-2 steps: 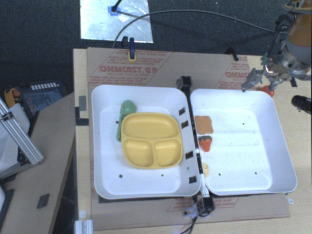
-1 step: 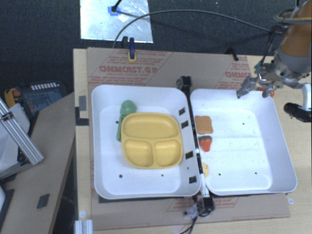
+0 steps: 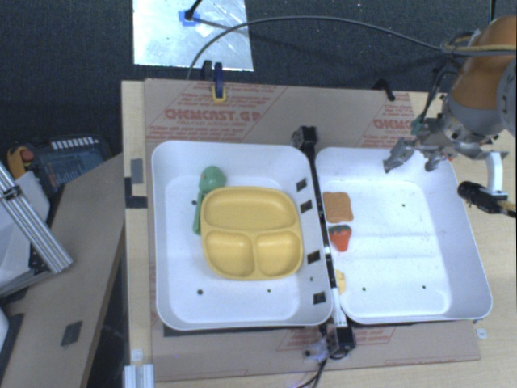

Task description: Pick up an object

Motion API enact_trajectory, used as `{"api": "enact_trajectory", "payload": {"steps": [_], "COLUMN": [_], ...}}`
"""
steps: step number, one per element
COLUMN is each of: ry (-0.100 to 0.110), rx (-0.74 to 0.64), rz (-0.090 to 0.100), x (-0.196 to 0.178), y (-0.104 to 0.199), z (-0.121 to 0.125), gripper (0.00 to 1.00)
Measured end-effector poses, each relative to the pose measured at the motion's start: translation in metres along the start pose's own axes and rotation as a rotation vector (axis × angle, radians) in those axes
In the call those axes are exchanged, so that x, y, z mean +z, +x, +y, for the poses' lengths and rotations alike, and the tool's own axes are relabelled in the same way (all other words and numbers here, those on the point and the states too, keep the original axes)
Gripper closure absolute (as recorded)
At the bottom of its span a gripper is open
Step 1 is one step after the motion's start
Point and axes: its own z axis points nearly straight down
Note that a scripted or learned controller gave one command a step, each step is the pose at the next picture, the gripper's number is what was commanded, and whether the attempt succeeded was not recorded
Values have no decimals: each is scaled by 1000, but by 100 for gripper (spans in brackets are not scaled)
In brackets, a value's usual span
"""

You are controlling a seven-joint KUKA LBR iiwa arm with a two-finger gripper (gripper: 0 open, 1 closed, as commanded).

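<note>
In the right bin, a tan toast-like slab lies near the divider. Just below it sits a small red and orange piece, and a small yellow bit rests against the divider lower down. A green object lies in the left bin, partly under a yellow divided plate. My gripper hangs over the right bin's far edge, up and to the right of the toast slab. It is open, and nothing is between its fingers.
A black clip strip runs along the seam between the bins. The arm's orange band is at the upper right, and a black part juts out over the right bin's right rim. A shiny metal sheet lies behind the bench.
</note>
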Motion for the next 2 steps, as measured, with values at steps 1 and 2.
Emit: {"api": "enact_trajectory", "payload": {"steps": [1,2], "ry": [0,-7], "rx": [-5,-7], "rz": [1,-1], "x": [54,40], "y": [6,5], "z": [9,11], "gripper": [0,100]}}
